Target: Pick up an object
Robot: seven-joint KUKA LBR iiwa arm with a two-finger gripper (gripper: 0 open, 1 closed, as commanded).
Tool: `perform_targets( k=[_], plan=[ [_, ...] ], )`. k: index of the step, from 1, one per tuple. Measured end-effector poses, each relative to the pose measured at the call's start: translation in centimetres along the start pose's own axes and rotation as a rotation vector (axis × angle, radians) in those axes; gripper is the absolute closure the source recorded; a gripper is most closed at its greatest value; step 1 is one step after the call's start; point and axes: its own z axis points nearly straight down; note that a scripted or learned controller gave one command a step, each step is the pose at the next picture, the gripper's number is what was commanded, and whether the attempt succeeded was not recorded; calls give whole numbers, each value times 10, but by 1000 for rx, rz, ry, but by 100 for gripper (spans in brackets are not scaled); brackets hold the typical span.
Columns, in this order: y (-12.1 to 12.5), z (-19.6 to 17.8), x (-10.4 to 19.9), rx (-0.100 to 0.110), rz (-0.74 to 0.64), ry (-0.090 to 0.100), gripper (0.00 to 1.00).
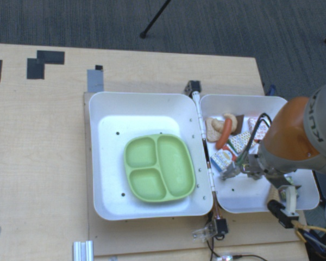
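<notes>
The right white bin (244,200) holds several small items. A tan bun (214,127) with a red sausage (224,135) lies at its far left. Beside it are a patterned packet (240,142), a red-and-white packet (257,125) and a blue-and-white packet (221,159). My gripper (232,172) hangs low inside this bin, just right of and nearer than the blue-and-white packet. The orange wrist band (288,132) and grey arm cover the bin's right half.
The left white bin (106,162) holds a green three-compartment plate (159,167). A clamp and cables (214,230) sit at the near edge between the bins. The wooden bench (38,145) stretches out to the left.
</notes>
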Motion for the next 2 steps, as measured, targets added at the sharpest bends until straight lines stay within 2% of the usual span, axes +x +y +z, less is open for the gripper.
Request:
perform_targets(
  k=[1, 2],
  plan=[
    [2, -12, 0, -7, -1, 0, 100],
    [2, -12, 0, -6, -1, 0, 0]
  ],
)
